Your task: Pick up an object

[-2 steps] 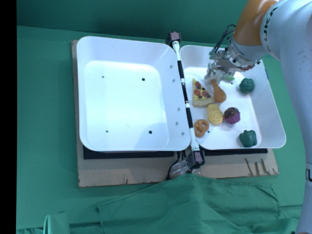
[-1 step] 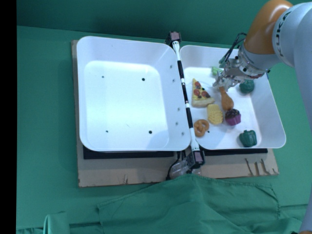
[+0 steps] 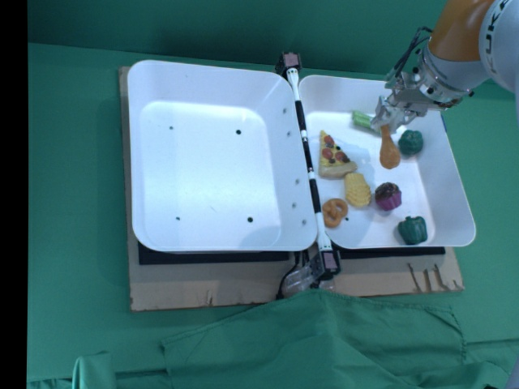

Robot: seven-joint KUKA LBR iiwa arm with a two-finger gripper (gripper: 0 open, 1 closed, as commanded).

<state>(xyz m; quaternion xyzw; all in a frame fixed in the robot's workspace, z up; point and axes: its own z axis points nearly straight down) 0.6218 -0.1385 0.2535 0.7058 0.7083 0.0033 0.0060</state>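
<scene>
the green-draped counter point(image 3: 73, 177) carries a sheet of cardboard point(image 3: 170, 297) with two shallow white bins on it, side by side. the left bin point(image 3: 154, 83) has only a few small dark dots on its floor. a black-and-white striped bar point(image 3: 306, 156) runs along the seam between the bins.

the right bin point(image 3: 450, 209) holds the toy food. nearest the seam lies a pizza slice point(image 3: 334, 156), with a pretzel point(image 3: 334, 211) at its 6 o'clock. a yellow corn cob point(image 3: 357, 190) sits just beside the pretzel, at its 1 o'clock, and a purple cupcake-like piece point(image 3: 388, 195) lies just right of the corn. at 5 o'clock from that sits a green bell pepper point(image 3: 412, 229). toward the bin's far end, a small green vegetable piece point(image 3: 362, 119) lies by the gripper, an orange carrot point(image 3: 389, 147) lies just under it, and a dark green piece point(image 3: 410, 142) rests at the carrot's 2 o'clock.

the gripper point(image 3: 389, 118) hangs low over the carrot's upper end; i cannot tell how far open its fingers are, nor whether they touch the carrot. nothing visibly sits between them.
</scene>
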